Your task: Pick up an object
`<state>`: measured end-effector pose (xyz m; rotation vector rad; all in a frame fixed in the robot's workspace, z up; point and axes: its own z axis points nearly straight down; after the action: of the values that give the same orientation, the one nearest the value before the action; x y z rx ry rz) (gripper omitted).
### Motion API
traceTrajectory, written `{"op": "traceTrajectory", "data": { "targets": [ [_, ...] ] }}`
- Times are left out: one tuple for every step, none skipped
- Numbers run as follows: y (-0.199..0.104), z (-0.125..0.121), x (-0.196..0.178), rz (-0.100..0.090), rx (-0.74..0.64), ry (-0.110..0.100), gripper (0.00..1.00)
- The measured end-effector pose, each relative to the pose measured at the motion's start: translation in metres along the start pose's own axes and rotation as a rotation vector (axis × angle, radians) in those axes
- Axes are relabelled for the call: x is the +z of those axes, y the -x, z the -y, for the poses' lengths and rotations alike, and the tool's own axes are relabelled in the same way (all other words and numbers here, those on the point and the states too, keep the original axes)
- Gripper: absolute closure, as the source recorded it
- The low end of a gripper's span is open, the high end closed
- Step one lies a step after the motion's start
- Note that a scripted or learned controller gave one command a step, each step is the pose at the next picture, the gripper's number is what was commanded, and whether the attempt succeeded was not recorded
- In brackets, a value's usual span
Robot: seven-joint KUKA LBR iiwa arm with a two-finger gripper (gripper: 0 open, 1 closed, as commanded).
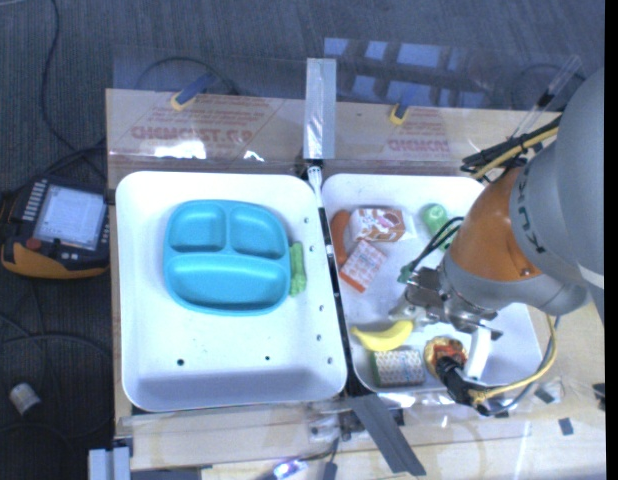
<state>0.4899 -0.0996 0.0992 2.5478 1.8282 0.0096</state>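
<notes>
Blue divided plate in left bin, green item touching it at 3 o'clock. In right bin: gripper low, banana just at its 8 o'clock, red packet at 11, green ball at 12.

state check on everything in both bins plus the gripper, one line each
Blue plastic divided plate: flat in the left bin, compartments up.
Green stick-shaped item: lying against the plate's right edge.
Yellow banana: lying on the right bin's floor, beside the gripper.
Red-and-white food packet: lying flat.
Small green round object: resting near the back wall.
Grey textured block: at the front wall.
Gripper: low in the right bin, nothing seen held.
</notes>
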Motion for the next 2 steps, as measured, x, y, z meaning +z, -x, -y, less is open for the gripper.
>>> {"op": "traceTrajectory", "data": {
  "targets": [
    [-0.0002, 0.0012, -0.0077, 0.0, 0.0, -0.006, 1.0],
    [-0.0004, 0.0028, -0.0151, 0.0, 0.0, -0.012, 1.0]
  ]
}}
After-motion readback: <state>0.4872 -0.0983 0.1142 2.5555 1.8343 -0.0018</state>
